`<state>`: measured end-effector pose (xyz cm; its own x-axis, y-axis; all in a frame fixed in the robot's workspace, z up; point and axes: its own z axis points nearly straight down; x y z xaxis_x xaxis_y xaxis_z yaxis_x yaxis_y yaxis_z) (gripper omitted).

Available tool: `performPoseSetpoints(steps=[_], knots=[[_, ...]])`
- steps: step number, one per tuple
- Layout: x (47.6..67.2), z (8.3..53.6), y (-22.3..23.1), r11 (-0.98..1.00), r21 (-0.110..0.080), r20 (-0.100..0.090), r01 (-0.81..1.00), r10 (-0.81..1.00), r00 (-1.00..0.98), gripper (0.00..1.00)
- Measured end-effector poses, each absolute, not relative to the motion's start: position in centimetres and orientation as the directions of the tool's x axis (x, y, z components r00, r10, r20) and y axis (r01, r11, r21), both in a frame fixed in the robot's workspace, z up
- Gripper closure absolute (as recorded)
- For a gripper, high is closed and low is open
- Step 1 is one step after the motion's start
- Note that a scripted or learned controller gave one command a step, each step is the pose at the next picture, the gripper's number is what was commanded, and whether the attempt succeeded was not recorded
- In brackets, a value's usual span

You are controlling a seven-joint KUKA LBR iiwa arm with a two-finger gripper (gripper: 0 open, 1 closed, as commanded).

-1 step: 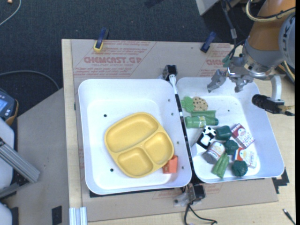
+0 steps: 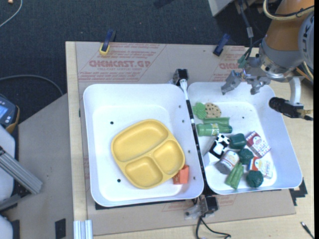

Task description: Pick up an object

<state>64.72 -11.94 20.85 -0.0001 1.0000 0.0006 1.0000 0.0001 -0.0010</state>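
Note:
My gripper (image 2: 242, 87) hangs above the far rim of the right bin (image 2: 286, 138), open, with nothing between its fingers. Below it, in that bin, lies a pile of small toys: a cookie (image 2: 213, 109), a green bottle (image 2: 214, 129), a black-and-white cow (image 2: 219, 145), a red-and-white carton (image 2: 257, 143), a small can (image 2: 229, 161), a green cucumber (image 2: 234, 176) and teal pieces (image 2: 238, 140). The toys sit nearer the camera than the gripper, none touching it.
The left bin (image 2: 97, 133) holds a yellow divided plate (image 2: 147, 153) and an orange block (image 2: 182, 175) by the plate's near right corner. A black divider clamp (image 2: 180, 76) sits between the bins at the far side. Blue clamps (image 2: 106, 43) hold the cardboard at the back.

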Motion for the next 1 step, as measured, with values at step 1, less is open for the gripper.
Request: performPoseSetpoints(steps=[1], knots=[[64.94,14.58,-12.13,0.0,-0.006,0.001,1.0,1.0,0.0,0.0]])
